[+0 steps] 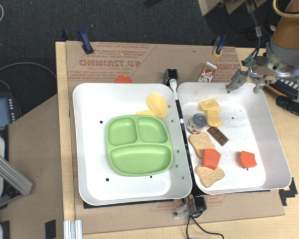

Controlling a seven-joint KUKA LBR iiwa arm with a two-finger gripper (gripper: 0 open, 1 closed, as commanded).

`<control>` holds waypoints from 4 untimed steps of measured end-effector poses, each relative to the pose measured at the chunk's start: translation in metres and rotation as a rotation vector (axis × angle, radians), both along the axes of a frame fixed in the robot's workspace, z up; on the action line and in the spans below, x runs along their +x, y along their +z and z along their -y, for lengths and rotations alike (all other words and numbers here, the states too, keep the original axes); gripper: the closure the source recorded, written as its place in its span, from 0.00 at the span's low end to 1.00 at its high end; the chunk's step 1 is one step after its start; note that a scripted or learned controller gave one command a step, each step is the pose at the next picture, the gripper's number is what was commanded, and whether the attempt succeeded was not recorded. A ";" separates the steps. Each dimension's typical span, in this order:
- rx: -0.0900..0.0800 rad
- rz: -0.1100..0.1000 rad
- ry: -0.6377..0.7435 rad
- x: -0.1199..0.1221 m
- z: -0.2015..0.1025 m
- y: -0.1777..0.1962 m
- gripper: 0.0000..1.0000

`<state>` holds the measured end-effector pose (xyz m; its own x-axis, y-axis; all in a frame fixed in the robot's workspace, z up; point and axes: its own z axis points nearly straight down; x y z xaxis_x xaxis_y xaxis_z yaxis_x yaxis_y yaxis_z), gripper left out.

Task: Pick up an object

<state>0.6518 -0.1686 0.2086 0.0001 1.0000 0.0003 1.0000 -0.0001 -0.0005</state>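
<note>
From my station I see the gripper point(247, 80) hanging over the far right corner of the right bin point(269, 133), its two fingers spread apart with nothing between them, one tip toward the bin's back rim on the left and the other over the right rim. The arm point(289, 39) comes in from the upper right. The right bin holds the loose pieces: two yellow blocks point(211, 111) stacked one just ahead of the other near the back, a small can point(197, 122) lying beside them against the left wall, and a brown bar point(217, 136) just in front, its long axis running diagonally from back-left to front-right. Next to the bar lies a tan slice point(201, 142), long axis also slanting back-left to front-right, touching an orange block point(211, 158) at its near end. A bone-shaped biscuit point(210, 175) sits nearest me, its long axis roughly across the bin. A second orange cube point(247, 159) sits well apart toward the right. The left bin point(89, 173) holds a green tray point(138, 145), three compartments, with a lemon point(157, 105) touching its back edge, long axis tilted back-left to front-right. A small carton point(206, 73) stands on the board point(109, 59) behind the right bin.
</note>
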 end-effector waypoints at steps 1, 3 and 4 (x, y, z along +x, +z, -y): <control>-0.001 0.002 0.000 -0.067 -0.044 -0.082 0.00; -0.003 0.009 0.004 -0.063 -0.072 -0.122 0.00; -0.001 0.011 0.000 -0.064 -0.072 -0.110 1.00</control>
